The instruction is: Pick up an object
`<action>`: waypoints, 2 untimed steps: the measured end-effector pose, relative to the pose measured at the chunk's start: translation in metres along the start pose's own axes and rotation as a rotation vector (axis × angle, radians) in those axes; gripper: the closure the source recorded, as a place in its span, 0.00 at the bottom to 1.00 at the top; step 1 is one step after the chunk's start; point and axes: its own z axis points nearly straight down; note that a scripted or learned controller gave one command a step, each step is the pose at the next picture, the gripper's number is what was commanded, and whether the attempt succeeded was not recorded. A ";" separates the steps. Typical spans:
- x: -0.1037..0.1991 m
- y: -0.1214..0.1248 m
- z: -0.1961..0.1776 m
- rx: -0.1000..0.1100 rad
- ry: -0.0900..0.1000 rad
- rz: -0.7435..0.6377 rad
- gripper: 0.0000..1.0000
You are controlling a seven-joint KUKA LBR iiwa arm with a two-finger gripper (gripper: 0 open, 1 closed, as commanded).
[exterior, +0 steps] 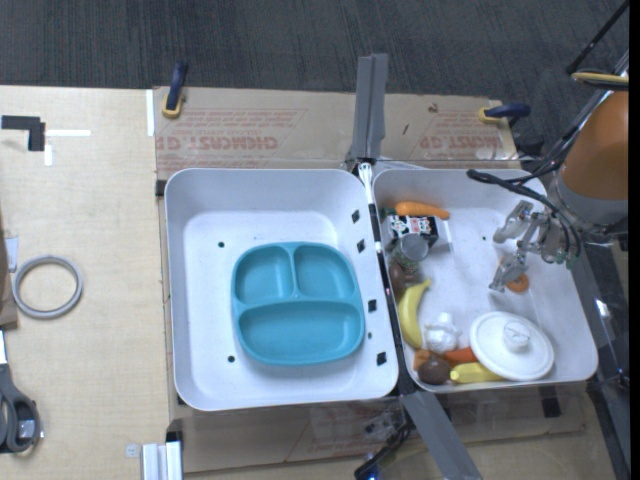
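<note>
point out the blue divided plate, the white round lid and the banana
blue divided plastic plate (297, 303), camera view, ridge between its compartments
white round lid (511, 345), camera view, top near its knob
yellow banana (411, 310), camera view, middle of its curve

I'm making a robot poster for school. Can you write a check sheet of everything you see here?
Surface: two white bins, left bin, right bin, on a cardboard-covered bench.
Job's things: banana, carrot, white lid and small toy foods in the right bin.
Clutter: blue divided plate in the left bin.
End effector: low over the right bin, by a small orange piece; grip unclear.
Cables: black ones by the wrist.
Surroundings: tape ring, scissors, clamps.
</note>
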 end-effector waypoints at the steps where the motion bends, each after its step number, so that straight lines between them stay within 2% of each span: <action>1: 0.011 -0.005 0.000 0.000 0.002 0.095 0.00; 2: 0.009 -0.005 -0.010 0.001 -0.003 0.092 1.00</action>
